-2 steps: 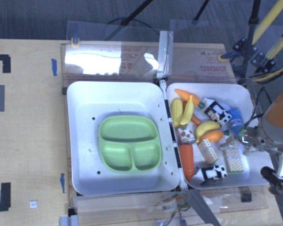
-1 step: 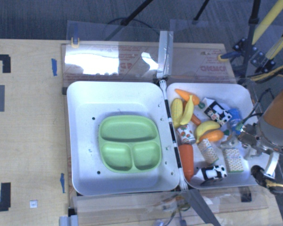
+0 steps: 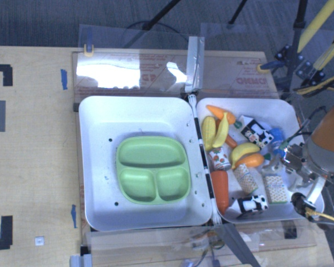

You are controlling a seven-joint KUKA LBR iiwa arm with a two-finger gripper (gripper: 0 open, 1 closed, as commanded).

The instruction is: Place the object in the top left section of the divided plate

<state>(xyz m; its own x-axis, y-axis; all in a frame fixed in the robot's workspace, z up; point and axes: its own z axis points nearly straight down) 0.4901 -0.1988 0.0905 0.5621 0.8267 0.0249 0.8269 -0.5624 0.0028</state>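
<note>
My hand (image 3: 294,171) hangs over the right edge of the right bin (image 3: 286,111), and I cannot tell from here how it is set. Just left of it lie a waffle-patterned piece (image 3: 276,191), an orange carrot (image 3: 220,189), yellow bananas (image 3: 215,132) and a black-and-white cow toy (image 3: 253,203), crowded together. The green divided plate (image 3: 153,169) sits in the middle of the left bin (image 3: 94,149), well apart from my hand, on the tabletop (image 3: 30,166)

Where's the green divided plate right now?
The green divided plate lies in the left bin, roughly centred, across the divider from the toy food pile.
</note>
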